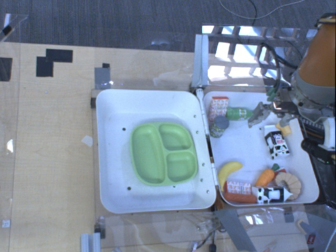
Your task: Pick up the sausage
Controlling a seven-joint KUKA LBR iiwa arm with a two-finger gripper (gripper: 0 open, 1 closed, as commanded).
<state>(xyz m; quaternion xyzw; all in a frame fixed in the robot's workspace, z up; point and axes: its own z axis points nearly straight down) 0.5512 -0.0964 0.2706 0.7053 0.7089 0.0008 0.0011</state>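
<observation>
The sausage [237,198] is a red-orange link lying along the front wall of the right bin [247,151], partly tucked under a pink-and-white packet [239,187]. My gripper [271,117] hovers over the back of that bin, far behind the sausage and just right of a green bottle [239,113]. Its two grey fingers stand apart, open, with nothing between them. The orange-banded arm comes in from the right edge.
Around the sausage lie a banana [229,171], a carrot [266,176], a tan pastry [290,182] and a cow-print bottle [273,195]. A cow-print carton [276,144], a grey-capped jar [219,126] and a pink carton [219,107] sit further back. The left bin [113,140] holds a green divided plate [164,154].
</observation>
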